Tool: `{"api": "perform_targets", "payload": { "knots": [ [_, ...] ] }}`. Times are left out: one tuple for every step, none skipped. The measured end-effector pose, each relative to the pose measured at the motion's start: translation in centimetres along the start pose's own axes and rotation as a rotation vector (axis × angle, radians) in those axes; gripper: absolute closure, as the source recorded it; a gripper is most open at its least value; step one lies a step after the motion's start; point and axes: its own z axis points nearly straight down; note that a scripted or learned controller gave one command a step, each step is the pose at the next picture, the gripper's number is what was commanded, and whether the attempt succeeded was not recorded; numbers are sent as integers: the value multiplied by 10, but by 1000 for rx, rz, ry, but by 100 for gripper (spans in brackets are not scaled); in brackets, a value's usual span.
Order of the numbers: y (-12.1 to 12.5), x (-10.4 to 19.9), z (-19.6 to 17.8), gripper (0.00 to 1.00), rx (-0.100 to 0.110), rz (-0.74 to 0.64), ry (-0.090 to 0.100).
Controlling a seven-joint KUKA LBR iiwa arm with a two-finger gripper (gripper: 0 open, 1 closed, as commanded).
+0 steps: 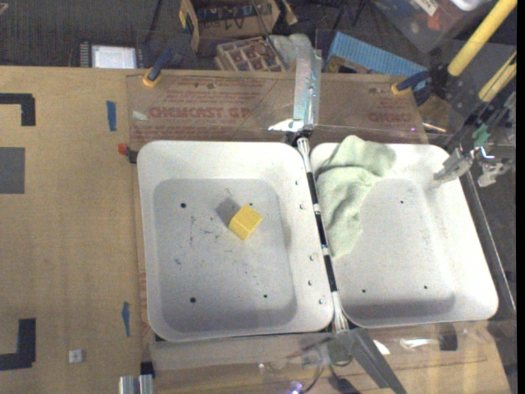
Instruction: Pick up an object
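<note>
From the camera view above the bench, the gripper sits at the far right edge, over the upper right corner of the right bin, and its tip is too small and blurred to tell whether it is wide or narrow; nothing is visibly held. The likeliest target, a yellow block, lies near the middle of the left bin, well apart from the gripper. To do the approach well, I judge the arm should cross over the divider, centre above the block, turn to match its rotated faces, then descend straight. The pale green cloth draped at the right bin's upper left is softer, less certain prey. Count: two bins, one block, one cloth, one gripper.
</note>
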Motion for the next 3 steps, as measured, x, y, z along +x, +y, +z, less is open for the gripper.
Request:
{"api": "perform_targets", "payload": {
  "knots": [
    [23,60,68,0,0,-63,0],
    [81,123,154,0,-2,-379,-3],
    [1,86,153,0,-12,-103,-2]
  ]
}}
